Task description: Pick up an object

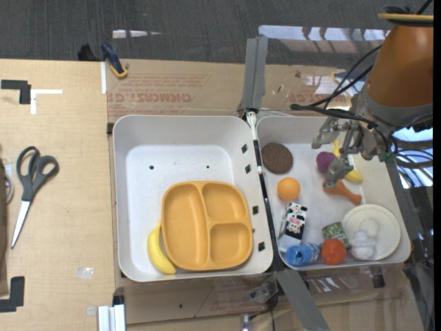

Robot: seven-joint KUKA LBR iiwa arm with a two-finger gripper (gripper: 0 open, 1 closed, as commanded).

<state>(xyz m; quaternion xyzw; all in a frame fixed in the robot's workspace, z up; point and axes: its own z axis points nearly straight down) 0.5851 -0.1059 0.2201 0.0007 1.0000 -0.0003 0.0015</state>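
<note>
The gripper (339, 174) is down low in the right bin (313, 133), fingers hanging over the purple thing (324, 161), the yellow piece (353, 176) and the carrot (344, 193). Honestly can't tell if it's wide or pinched, too much metal and cable in the way, and I see nothing clearly between the fingers. So I'd say the pick isn't done yet, it's just at the reaching stage. Plenty left to grab in there: brown cookie (278, 157), orange ball (289, 187), cow-print carton (295, 221), blue item (300, 255), tomato (333, 252), white bowl (386, 221). Left bin (179, 140) has the divided yellow plate (207, 225) and a banana (158, 251), untouched.
</note>
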